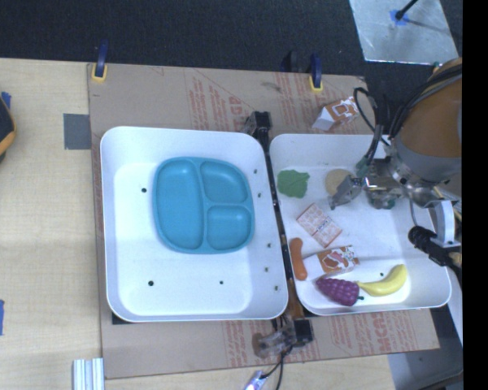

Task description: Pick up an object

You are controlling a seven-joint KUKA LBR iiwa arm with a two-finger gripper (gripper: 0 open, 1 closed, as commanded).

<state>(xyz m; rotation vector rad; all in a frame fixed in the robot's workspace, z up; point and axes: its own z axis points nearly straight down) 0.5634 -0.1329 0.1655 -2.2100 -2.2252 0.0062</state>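
The tool (347, 190) hangs over the upper part of the right bin (429, 299), its tip just beside a tan round piece (337, 178) and a little right of the green leafy toy (293, 183); whether it is spread or pressed together I cannot tell. Below it lie a patterned packet (319, 223) and a small carton (338, 259). Well apart, along the bin's near edge, lie a sausage (298, 259), purple grapes (337, 290) and a banana (385, 282), while the left bin (130, 287) holds a blue divided plate (202, 204).
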